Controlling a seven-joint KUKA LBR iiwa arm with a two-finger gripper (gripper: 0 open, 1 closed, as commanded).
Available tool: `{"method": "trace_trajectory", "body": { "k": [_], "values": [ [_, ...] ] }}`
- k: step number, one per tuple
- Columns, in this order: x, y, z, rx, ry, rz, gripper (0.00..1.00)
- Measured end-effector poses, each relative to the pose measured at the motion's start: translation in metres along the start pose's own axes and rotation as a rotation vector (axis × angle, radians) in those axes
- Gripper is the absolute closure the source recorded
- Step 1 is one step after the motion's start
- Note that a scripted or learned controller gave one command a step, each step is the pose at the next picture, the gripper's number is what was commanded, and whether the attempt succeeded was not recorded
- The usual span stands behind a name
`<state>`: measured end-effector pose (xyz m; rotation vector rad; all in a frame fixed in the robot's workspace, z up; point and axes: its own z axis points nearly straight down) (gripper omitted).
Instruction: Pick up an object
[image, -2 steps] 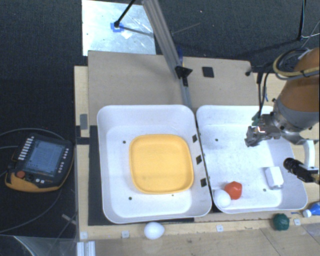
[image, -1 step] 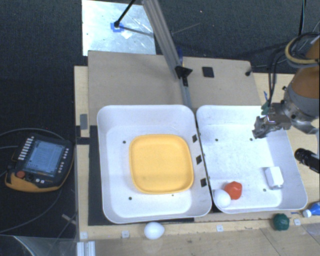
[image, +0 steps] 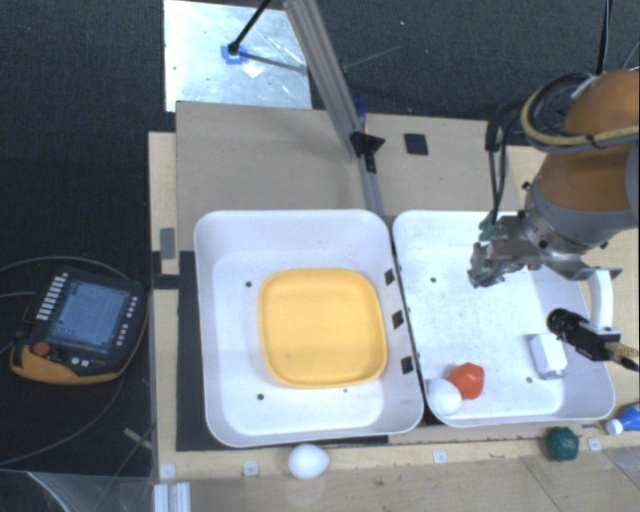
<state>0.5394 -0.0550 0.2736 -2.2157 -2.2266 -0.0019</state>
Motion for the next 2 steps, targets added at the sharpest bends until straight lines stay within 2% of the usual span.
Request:
{"method": "trace_trajectory", "body": {
  "k": [1, 2],
  "values": [
    [0.047, -0.01, 0.002, 0.0, 0.0, 0.001, 1.0],
    [0.097, -0.017, 0.02, 0.001, 0.0, 0.0, 1.0]
  ]
}}
